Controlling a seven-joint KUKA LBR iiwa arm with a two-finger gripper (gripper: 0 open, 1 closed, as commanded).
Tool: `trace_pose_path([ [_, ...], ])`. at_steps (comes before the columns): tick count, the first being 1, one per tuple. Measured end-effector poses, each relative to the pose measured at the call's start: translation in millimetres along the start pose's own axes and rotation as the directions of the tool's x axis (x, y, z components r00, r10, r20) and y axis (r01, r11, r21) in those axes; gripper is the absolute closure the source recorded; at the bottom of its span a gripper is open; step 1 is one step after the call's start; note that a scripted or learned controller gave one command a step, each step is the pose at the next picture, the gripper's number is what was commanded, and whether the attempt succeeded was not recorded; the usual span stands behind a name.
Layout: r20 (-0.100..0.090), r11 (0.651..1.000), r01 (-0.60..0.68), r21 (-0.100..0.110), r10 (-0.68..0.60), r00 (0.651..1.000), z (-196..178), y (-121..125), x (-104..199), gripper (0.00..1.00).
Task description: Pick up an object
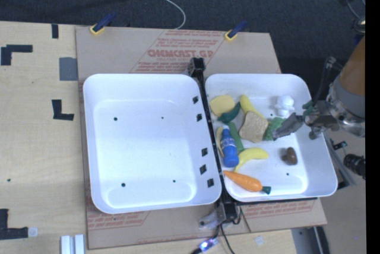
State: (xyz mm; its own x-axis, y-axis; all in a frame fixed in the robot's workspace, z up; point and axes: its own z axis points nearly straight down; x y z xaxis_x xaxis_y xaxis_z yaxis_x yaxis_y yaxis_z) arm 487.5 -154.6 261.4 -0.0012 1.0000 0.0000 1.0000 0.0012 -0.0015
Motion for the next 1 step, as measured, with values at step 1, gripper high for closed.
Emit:
trace_pose_path([
  [1,0.003,1.000,0.001,0.000,-0.001,1.000,184.0,23.7,15.6,0.00],
])
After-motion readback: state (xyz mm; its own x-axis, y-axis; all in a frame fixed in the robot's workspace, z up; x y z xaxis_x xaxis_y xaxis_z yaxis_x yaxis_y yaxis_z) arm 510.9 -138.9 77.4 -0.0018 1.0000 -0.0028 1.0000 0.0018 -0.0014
